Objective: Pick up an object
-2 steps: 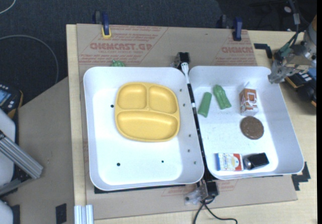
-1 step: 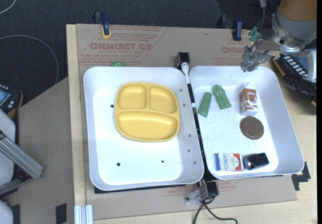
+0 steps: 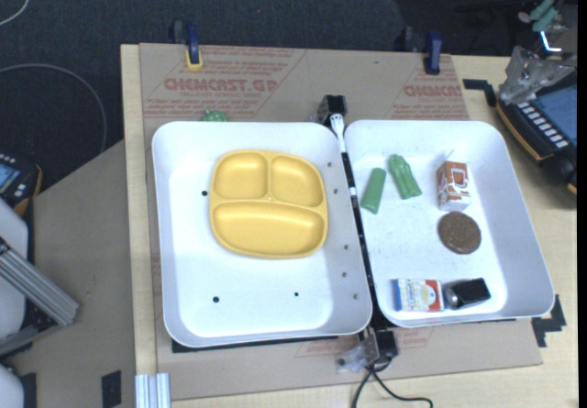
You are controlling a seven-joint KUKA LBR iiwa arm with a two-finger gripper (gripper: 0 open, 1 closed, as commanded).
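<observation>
Worktop [image 3: 275, 76]: brown board carrying two white bins side by side.
Left bin [image 3: 183, 241]: holds a yellow divided plate [image 3: 269, 204].
Right bin [image 3: 514, 214]: holds two green pieces [image 3: 373, 190] [image 3: 404, 176] at far left, a small carton [image 3: 453, 184] to their right, a brown disc [image 3: 459, 233] just nearer, and a small box [image 3: 416, 294] beside a black object [image 3: 468, 292] at the near edge.

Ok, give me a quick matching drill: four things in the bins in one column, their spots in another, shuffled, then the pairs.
Things:
1. yellow divided plate
2. brown round disc
3. black block
4. two green pieces

Places:
A. right bin, near edge
B. left bin, middle
C. right bin, far left part
D. right bin, below the small orange carton

Pairs: 1-B, 2-D, 3-A, 4-C
</observation>
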